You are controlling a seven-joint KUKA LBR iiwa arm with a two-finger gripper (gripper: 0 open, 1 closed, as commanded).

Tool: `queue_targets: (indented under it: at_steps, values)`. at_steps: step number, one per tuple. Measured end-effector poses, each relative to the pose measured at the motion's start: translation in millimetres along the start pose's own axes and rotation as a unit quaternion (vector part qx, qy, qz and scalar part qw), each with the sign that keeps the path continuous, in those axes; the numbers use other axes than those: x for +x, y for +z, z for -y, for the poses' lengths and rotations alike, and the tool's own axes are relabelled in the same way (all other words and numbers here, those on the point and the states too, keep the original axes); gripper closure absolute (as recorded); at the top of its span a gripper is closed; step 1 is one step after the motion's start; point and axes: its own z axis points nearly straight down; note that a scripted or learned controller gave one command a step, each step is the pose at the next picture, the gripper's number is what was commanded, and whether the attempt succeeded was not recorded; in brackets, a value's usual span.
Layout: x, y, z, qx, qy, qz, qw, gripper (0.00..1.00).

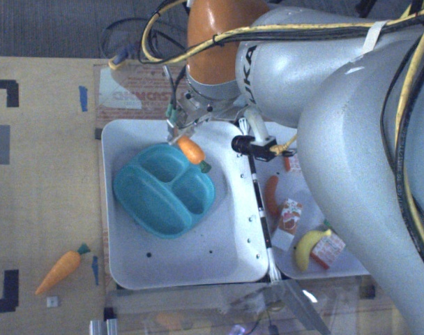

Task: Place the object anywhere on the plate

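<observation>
One carrot (pixel 191 150) apparently on plate (pixel 149 194)

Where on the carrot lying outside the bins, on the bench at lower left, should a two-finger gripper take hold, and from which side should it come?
Probably at the thick orange middle of the carrot, coming straight down from above. It lies flat on the bench, slanting from its green top at upper right to its tip at lower left, so the fingers should close across its width, at right angles to that slant. The tapered tip would likely slip.
</observation>
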Motion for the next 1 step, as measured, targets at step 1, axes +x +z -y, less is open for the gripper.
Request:
queue_targets:
  at_steps: [1]
  values:
    - [0.3, 0.2, 0.0, 0.0, 0.0, 0.0, 1.0, 0.0]
